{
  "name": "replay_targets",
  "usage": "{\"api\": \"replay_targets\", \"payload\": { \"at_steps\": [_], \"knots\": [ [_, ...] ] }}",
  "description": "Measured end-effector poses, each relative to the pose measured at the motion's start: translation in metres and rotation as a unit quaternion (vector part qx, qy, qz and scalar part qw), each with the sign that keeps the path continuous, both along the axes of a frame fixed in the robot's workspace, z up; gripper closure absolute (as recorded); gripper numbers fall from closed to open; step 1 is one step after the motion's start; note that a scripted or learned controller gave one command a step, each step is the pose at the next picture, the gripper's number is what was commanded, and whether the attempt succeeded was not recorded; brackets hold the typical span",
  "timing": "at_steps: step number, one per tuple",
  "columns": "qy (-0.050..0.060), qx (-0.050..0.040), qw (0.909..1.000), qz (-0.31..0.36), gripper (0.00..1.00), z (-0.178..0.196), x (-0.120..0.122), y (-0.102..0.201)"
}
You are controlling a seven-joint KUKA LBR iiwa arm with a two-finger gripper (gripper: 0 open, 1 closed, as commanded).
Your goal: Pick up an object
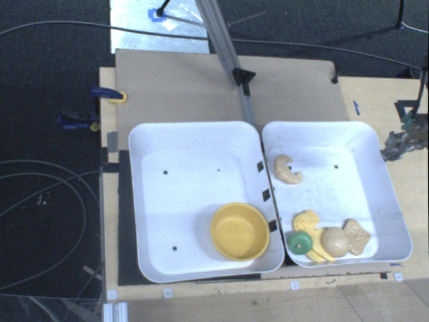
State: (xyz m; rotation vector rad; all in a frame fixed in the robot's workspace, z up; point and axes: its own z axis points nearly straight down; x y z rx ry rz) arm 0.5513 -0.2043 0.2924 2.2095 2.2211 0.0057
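Note:
The left bin (167, 159) holds a yellow bowl (240, 231), upright near its front right corner. In the right bin (335, 146), a beige curved piece (287, 169) lies alone near the back left. Clustered at the front are a yellow corn piece (306, 220), a green round piece (299, 242), a beige bun-like ball (334, 241) and a tan waffle-like piece (356, 236). My gripper (397, 146) shows partly at the right edge, just outside the right bin's right rim, well away from all the objects.
A grey metal pole (221, 39) slants down from the top to the gap between the bins. Blue and yellow clamps (107, 96) grip the bench's left edge. Cables (47, 200) loop over the dark floor on the left.

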Motion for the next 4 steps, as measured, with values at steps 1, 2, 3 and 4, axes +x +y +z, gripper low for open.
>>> {"api": "replay_targets", "payload": {
  "at_steps": [1, 2, 3, 4],
  "knots": [
    [0.003, 0.002, 1.0, 0.003, 1.0, -0.012, 0.015, 0.059],
    [0.004, 0.0024, 1.0, 0.003, 1.0, -0.031, 0.021, 0.112],
    [0.004, 0.0025, 1.0, 0.003, 1.0, -0.045, 0.034, 0.168],
    [0.004, 0.0028, 1.0, 0.003, 1.0, -0.058, 0.031, 0.224]
  ]
}}
